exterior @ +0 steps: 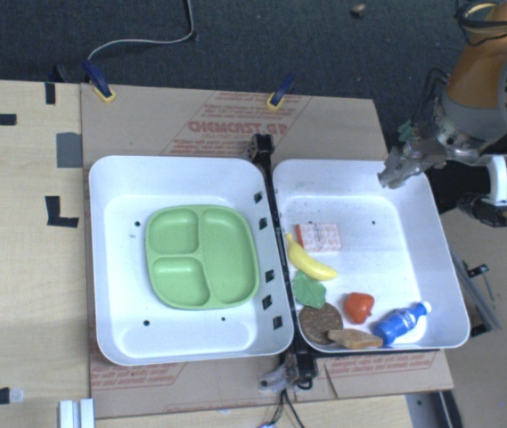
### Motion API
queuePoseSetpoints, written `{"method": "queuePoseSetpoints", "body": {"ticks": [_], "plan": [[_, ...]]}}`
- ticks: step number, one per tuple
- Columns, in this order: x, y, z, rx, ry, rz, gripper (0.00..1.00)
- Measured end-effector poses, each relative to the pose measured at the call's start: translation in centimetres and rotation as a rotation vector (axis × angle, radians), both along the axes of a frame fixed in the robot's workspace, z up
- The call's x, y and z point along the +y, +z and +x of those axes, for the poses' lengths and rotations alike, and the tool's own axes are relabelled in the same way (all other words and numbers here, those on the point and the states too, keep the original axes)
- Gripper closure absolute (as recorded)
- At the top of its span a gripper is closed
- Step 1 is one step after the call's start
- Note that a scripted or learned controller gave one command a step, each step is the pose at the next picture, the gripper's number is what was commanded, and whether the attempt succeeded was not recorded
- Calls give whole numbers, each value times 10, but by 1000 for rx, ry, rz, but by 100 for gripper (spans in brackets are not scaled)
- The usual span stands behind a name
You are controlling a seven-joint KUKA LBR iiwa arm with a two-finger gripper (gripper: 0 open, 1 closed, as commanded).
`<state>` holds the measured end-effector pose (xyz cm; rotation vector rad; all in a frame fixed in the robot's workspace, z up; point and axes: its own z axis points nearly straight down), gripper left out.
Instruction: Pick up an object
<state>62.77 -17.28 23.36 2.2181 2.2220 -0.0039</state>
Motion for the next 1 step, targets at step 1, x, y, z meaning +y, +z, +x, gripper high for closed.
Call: {"method": "queuePoseSetpoints", "body": {"ticks": [1], "plan": [[-16,-3,41,0,-1,1,100]]}}
